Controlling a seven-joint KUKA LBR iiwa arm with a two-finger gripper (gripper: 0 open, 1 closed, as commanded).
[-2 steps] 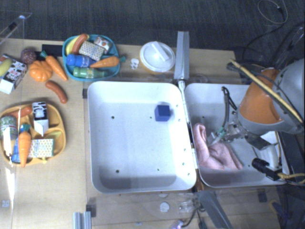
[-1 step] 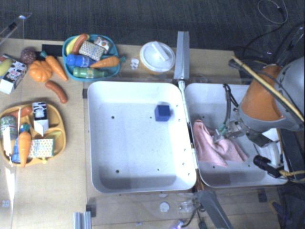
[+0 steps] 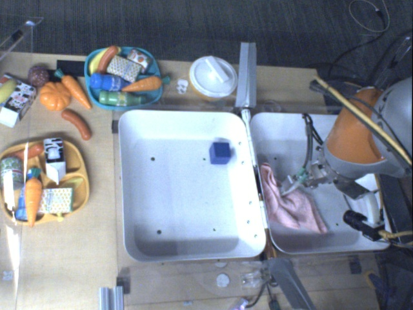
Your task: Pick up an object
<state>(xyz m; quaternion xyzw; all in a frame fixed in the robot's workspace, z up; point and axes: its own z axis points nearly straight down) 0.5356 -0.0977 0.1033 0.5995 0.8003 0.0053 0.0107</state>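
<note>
A small blue cube (image 3: 221, 152) lies in the left white bin (image 3: 139, 237), toward its upper right. A crumpled pink cloth (image 3: 290, 205) rests against the left wall of the right bin (image 3: 284, 126). My gripper (image 3: 301, 179) hangs low over the right bin, at the cloth's upper right edge, and seems to touch it. The grey arm with its orange band (image 3: 352, 137) covers the right part of that bin. The cube is far to the gripper's left, across the bins' shared wall.
On the bench to the left stand a blue bowl (image 3: 97, 99) of toy food and a yellow tray (image 3: 82, 173) of toy groceries. An orange pumpkin (image 3: 53, 95) and a sausage (image 3: 77, 124) lie loose there. A white lidded bowl (image 3: 213, 76) sits behind the bins.
</note>
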